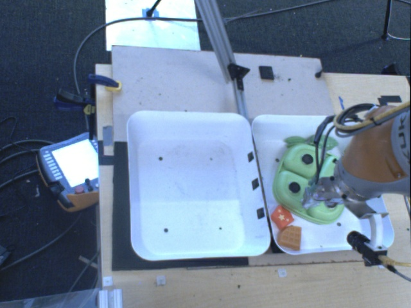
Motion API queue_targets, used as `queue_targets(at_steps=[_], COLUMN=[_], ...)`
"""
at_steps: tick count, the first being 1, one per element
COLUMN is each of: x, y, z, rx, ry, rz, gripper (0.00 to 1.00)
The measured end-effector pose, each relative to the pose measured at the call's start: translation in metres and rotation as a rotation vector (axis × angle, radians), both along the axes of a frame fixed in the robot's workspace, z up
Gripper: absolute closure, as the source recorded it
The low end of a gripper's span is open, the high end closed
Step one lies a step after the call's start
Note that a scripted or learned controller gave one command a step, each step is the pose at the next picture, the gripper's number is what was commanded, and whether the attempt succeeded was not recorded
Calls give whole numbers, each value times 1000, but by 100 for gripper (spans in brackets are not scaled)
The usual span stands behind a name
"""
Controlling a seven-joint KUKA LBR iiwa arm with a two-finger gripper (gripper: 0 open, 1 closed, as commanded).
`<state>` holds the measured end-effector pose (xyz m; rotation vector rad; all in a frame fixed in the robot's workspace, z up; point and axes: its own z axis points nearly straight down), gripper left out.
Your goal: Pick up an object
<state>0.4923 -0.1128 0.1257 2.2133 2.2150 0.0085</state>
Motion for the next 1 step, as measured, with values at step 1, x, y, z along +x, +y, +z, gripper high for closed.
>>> queue_targets(at_steps=[1], x=[7], y=[0], z=[44], rx=[2], ry=[5], rz=[3], gripper=[100])
